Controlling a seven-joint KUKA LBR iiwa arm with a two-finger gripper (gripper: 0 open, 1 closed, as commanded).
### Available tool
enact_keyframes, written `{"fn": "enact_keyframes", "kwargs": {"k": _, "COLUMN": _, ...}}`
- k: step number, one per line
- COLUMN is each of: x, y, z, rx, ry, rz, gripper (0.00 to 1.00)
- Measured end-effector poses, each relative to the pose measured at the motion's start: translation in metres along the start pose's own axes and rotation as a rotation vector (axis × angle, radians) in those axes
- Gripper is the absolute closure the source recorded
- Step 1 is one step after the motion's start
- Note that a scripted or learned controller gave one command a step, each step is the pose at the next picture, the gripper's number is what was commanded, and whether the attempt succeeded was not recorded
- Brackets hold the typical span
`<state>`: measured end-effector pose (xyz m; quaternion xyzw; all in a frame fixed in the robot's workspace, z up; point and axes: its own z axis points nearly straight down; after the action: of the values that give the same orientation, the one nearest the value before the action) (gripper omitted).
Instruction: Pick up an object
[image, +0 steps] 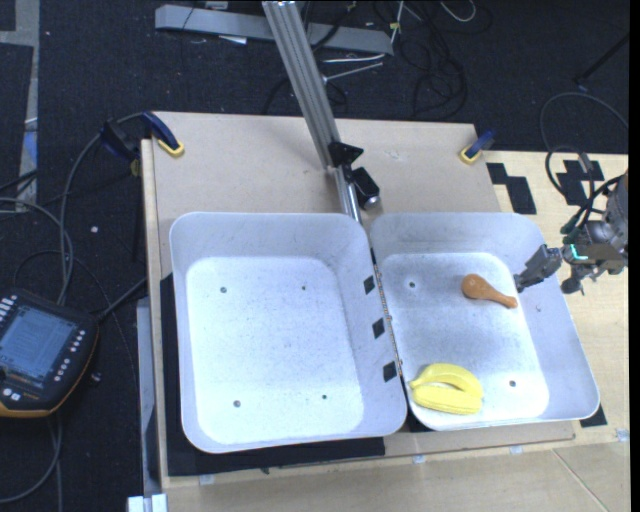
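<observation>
We see two shallow white bins (200, 250) of matt, finely speckled plastic on a pale, smooth wooden bench board (250, 160), a glossy yellow plastic banana (447, 389), a smooth orange-brown pear-shaped toy (486, 290), and a ribbed, dully shining grey metal rail (310, 90)

No legible text, labels, brand names or numbers anywhere on the bench (420, 150), either white bin (200, 235), or the arm. Handheld control pendant (38, 350) at left carries a lit screen, content too small and blurred to read. Black square markings (512, 185) on the bench surface near the right edge form a pattern, not characters. No signs readable on floor or frame.
</observation>
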<state>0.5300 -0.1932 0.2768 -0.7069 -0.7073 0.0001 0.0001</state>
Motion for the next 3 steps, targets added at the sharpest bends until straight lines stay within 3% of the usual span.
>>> {"fn": "enact_keyframes", "kwargs": {"k": 1, "x": 0.000, "y": 0.000, "z": 0.000, "rx": 0.000, "ry": 0.000, "rz": 0.000, "gripper": 0.00}}
{"fn": "enact_keyframes", "kwargs": {"k": 3, "x": 0.000, "y": 0.003, "z": 0.109, "rx": 0.004, "ry": 0.001, "rz": 0.000, "gripper": 0.00}}
